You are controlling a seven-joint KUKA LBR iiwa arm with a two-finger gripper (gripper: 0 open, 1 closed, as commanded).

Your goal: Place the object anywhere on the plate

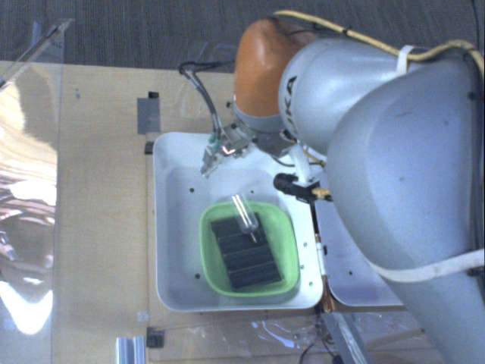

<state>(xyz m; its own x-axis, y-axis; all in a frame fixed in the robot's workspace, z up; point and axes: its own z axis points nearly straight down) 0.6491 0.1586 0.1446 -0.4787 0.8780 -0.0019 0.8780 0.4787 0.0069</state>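
Overall, the arm (379, 142) overhangs the left bin (170, 203), whose floor carries the green plate (284, 230). A dark ribbed object (244, 260) lies flat on that plate, apparently placed. Above it, the gripper (247, 222) points down; its opening cannot be judged.

My gripper (247, 220) hangs over the green plate (286, 230), its thin fingers (242, 207) pointing down at the dark ribbed block (244, 252) lying just under them on that plate. The plate sits in the left white bin (173, 226), below my wrist. My grey arm (386, 150) with its orange band (258, 63) covers most of the right bin (356, 279). The wooden bench (91, 203) stretches off to the left of my gripper.
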